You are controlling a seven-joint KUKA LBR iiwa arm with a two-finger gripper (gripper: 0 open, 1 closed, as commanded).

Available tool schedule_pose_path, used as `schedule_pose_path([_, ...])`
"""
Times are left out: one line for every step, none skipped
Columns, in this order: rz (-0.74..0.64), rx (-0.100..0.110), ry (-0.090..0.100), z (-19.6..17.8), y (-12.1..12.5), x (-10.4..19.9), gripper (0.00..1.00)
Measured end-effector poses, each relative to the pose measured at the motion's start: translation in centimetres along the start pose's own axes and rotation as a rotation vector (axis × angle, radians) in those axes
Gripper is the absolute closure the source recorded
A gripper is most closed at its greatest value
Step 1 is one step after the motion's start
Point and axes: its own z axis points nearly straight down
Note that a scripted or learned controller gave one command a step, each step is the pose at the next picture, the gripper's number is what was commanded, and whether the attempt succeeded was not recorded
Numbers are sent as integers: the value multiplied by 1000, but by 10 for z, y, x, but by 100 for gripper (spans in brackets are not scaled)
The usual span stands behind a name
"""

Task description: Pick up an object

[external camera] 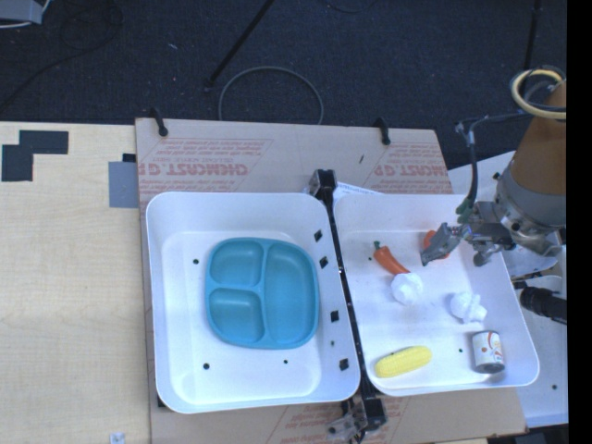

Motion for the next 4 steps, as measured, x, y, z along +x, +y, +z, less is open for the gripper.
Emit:
schedule_pose_path([-2, -12, -2, -6, 2, 0, 0])
schedule_pose_path([-2, -5, 0, 38, 3, 1, 0])
schedule_pose_path([0, -5, 0, 89, 8, 9, 0])
schedule_pose_path([-1, -5, 0, 137, 4, 1, 0])
